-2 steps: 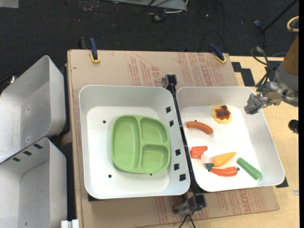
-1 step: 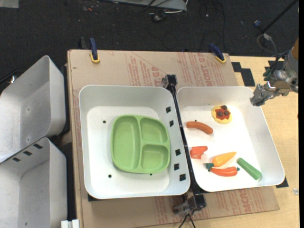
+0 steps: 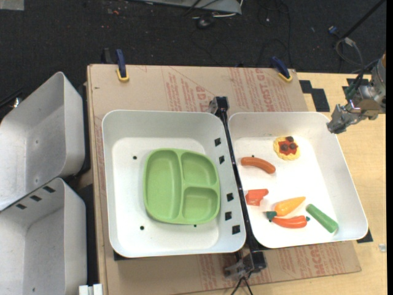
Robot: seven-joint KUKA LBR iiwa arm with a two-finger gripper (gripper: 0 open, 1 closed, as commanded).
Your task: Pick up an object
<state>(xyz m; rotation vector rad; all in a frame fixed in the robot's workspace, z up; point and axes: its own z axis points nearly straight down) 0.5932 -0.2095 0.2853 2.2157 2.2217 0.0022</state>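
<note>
Bins side by side on the bench. Left bin (image 3: 116,128) holds a green divided plate (image 3: 182,186), flat, roughly centred. Right bin (image 3: 344,183) holds the toy food: sausage (image 3: 258,164) far-left, small pizza (image 3: 287,147) just right of it and farther back. Red piece (image 3: 256,196) sits near the left wall, mid-depth. Near side: orange pepper (image 3: 288,206) lying over a red chili (image 3: 290,222), touching; green cucumber (image 3: 322,218) just right of them, angled toward the near-right corner. Gripper (image 3: 339,123) sits at the right bin's far-right corner, over the rim, well apart from every item. Nothing between its tips; can't tell how wide it's set.
</note>
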